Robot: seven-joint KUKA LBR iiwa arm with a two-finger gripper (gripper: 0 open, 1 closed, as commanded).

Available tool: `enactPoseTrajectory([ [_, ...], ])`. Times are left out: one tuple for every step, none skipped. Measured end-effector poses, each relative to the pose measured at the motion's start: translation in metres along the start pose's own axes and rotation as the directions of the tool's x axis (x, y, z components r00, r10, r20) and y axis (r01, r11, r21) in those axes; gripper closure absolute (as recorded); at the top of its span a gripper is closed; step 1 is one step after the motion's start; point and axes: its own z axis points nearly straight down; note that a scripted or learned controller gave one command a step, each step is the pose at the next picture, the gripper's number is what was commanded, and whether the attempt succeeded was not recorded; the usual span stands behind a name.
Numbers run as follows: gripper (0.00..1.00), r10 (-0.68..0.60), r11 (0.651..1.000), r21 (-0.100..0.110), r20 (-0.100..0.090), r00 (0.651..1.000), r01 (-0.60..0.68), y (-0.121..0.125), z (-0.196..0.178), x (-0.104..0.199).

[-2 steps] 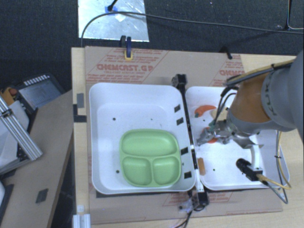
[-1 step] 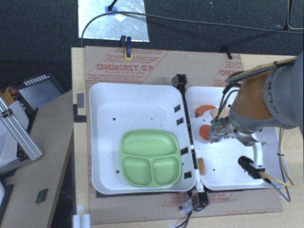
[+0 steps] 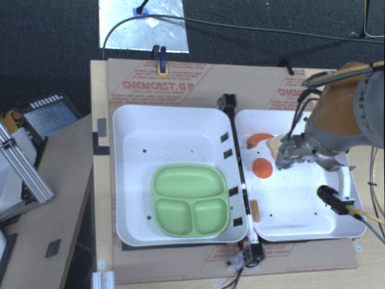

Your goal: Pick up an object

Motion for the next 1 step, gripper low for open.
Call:
enactPoseTrajectory([
  [1.0,-0.002,1.0,-0.001,0.0,1.0,0.002,0.0018,-0.0629,-0.0054],
])
